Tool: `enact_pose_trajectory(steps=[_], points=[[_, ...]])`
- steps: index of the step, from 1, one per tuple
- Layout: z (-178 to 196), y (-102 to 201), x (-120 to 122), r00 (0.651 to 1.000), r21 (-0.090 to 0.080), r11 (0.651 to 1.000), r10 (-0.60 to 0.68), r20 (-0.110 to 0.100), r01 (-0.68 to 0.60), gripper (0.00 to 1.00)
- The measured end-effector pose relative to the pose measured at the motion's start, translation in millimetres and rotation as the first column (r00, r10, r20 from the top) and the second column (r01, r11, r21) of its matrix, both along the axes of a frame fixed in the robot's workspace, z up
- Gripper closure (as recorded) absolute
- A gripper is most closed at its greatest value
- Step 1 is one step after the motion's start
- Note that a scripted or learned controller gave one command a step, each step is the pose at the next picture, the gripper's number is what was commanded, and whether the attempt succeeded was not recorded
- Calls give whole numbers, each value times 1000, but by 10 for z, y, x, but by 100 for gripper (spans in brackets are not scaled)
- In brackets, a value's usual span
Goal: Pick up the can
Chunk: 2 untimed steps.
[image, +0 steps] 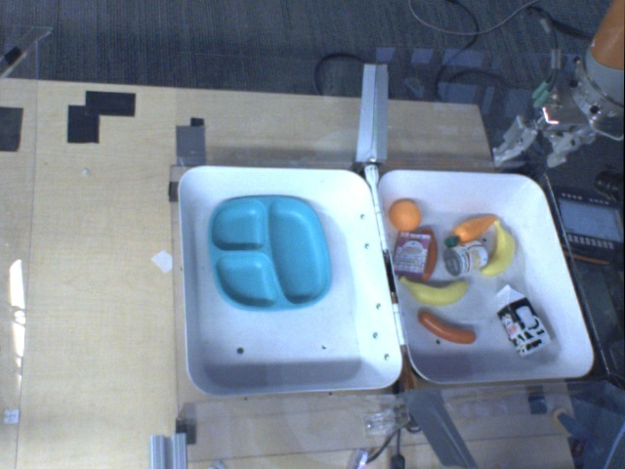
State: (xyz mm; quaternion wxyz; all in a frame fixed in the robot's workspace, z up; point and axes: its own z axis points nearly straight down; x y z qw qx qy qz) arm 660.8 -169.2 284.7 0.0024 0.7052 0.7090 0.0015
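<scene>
Sausage (446,326) lies low; fingers (543,137), state unclear, hover beyond can (466,257).

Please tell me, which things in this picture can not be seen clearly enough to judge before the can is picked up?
- Gripper, camera view: small and blurred above the right bin, so its finger state is unreadable.
- Arm: cut off by the right edge.
- Can: label too small to read; the banana crowds its right side.
- Black-and-white box: print too small.
</scene>
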Motion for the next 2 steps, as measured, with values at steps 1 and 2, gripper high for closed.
enact_pose_trajectory(steps=[1,2], points=[[103,-183,98,994,0,994,-111,3,111,0],[173,-249,98,986,0,986,-165,0,165,0]])
